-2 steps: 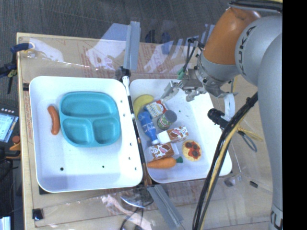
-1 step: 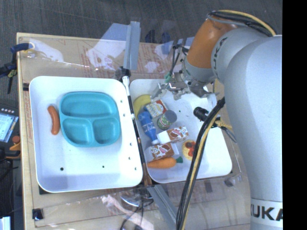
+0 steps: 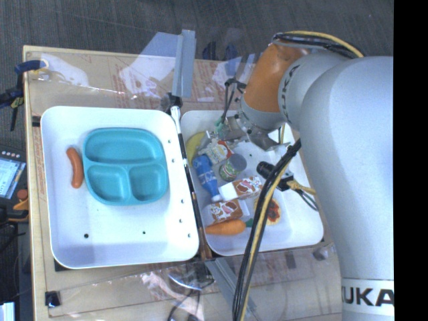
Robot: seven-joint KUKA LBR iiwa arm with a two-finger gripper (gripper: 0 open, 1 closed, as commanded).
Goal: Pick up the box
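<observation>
- The arm (image 3: 348, 152) is smooth grey metal, bulky and rounded, with a glossy orange band (image 3: 267, 79) above the wrist and black and yellow cables running along it.
- The tool (image 3: 224, 136) reaches down into the upper part of the right bin (image 3: 304, 236); the wrist hides its tips, so whether it is spread or pinching cannot be told.
- Both bins are shallow white plastic with rounded corners, sitting side by side on a pale wooden bench (image 3: 87, 79).
- The left bin (image 3: 60, 233) holds a turquoise three-compartment tray (image 3: 126, 164) and, just beside it, a reddish sausage (image 3: 75, 166).
- The box (image 3: 239, 188) is a small flat carton, white with red and brown printing, lying tilted near the middle of the right bin.
- The box sits just below the tool, apart from it, with a round can (image 3: 232, 168) between them.
- Around it lie a blue bottle (image 3: 206, 177), a yellow banana (image 3: 194, 142), a second printed packet (image 3: 225, 210) and an orange carrot (image 3: 225, 228).
</observation>
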